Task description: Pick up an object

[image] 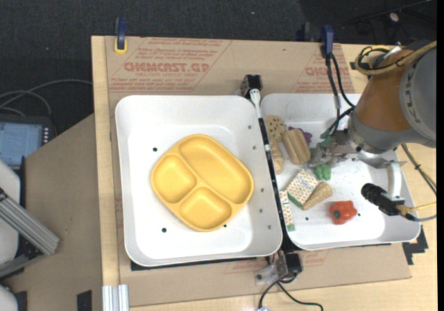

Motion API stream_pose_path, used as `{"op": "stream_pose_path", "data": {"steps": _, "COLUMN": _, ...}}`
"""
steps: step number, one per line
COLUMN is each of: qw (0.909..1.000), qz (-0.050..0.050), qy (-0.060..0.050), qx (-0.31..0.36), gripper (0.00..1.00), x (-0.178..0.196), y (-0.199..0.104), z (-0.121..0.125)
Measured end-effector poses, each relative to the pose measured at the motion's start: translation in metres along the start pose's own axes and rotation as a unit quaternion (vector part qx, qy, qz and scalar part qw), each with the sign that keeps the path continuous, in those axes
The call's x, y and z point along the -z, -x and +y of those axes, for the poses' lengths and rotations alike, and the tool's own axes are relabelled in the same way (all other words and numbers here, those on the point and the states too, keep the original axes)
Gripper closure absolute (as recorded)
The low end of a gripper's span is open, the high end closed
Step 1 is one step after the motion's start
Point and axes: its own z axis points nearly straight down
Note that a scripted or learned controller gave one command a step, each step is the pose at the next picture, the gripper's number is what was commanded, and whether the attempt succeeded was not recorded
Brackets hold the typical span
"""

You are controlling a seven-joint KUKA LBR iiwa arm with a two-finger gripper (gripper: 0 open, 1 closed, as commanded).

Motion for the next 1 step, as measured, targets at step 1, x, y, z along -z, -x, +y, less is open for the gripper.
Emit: {"op": "stream_pose_path", "data": {"steps": 1, "qw": 1.0000, "qz": 0.002, "qy": 0.003, "qx": 0.003, "gripper": 1.00, "x": 0.1050, "y": -0.0770, "z": 0.0529}}
